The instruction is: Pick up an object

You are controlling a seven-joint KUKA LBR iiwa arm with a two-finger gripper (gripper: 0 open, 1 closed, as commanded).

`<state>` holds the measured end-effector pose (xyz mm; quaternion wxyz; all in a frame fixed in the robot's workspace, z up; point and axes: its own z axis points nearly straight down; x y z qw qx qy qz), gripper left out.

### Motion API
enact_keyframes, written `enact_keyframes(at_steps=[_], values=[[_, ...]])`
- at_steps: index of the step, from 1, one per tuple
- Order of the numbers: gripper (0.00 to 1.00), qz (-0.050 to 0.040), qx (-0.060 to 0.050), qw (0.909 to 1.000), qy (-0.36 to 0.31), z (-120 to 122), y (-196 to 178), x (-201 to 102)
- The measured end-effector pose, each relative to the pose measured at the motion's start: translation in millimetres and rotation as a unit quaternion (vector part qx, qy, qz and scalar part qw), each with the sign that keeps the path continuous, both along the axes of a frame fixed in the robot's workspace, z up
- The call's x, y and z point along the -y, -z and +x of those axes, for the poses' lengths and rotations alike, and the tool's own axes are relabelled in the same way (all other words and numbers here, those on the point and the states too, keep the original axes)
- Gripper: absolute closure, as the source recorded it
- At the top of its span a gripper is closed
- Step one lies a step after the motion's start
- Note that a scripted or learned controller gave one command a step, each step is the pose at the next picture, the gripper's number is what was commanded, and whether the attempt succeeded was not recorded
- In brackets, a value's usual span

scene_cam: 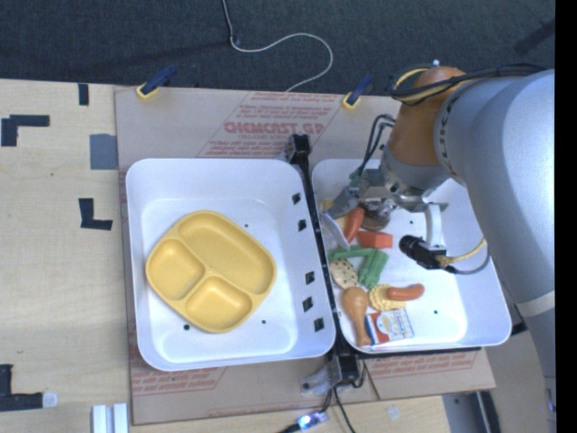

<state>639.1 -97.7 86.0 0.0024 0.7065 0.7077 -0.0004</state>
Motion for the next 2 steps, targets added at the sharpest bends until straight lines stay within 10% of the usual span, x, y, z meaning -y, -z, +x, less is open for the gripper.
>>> enact_keyframes(at_steps=[1, 2], values=[[1.0, 0.0001, 0.003, 1.0, -0.001, 2, -13, 0], [1.0, 0.0017, 0.0, 1.0, 0.0, -4, -62, 6]])
